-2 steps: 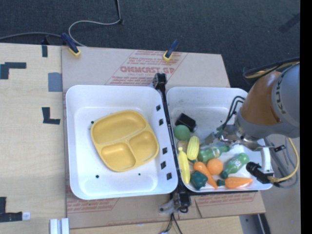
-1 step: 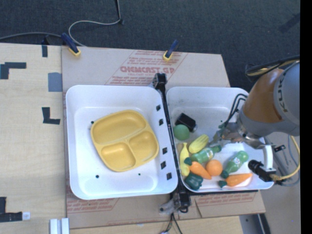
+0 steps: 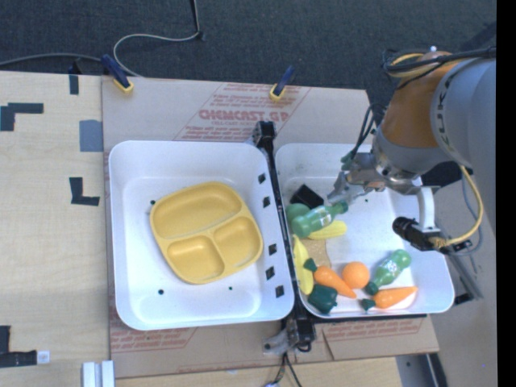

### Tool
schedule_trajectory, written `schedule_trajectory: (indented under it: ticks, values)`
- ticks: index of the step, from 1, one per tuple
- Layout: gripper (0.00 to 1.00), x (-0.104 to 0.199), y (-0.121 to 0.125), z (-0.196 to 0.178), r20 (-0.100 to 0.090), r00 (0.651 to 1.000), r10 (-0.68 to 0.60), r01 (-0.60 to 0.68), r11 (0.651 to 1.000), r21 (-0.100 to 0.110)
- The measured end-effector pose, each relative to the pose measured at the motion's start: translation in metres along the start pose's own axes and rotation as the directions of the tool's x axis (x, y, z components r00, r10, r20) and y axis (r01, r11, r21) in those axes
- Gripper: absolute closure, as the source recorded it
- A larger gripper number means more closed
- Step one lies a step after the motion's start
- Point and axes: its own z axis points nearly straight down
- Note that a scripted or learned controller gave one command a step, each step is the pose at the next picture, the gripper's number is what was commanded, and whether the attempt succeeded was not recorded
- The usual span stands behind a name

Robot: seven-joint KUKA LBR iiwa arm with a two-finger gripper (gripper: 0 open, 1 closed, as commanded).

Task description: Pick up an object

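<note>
My gripper [image 3: 343, 190] hangs over the right bin [image 3: 419, 240], near its back left part. Just below and left of it lies a green toy bottle [image 3: 310, 218], its neck pointing up toward the gripper. A yellow banana-like piece [image 3: 329, 232] lies against the bottle's lower side. The view does not settle whether the gripper touches the bottle's neck or only hovers beside it. A small black object [image 3: 305, 196] rests just left of the gripper, by the bin's wall.
Along the right bin's front lie a yellow piece [image 3: 300, 260], a carrot [image 3: 330, 280], an orange ball [image 3: 355, 274], a second green bottle [image 3: 389, 268], another carrot [image 3: 395, 297] and a dark green piece [image 3: 322, 299]. The left bin [image 3: 133, 216] holds a yellow divided plate [image 3: 205, 230].
</note>
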Motion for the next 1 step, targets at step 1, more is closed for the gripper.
schedule_trajectory:
  ticks: [1]
  values:
    - [1.00, 0.1065, -0.0374, -0.0713, -0.001, 1.000, -0.001, 0.001, 1.000, 0.001]
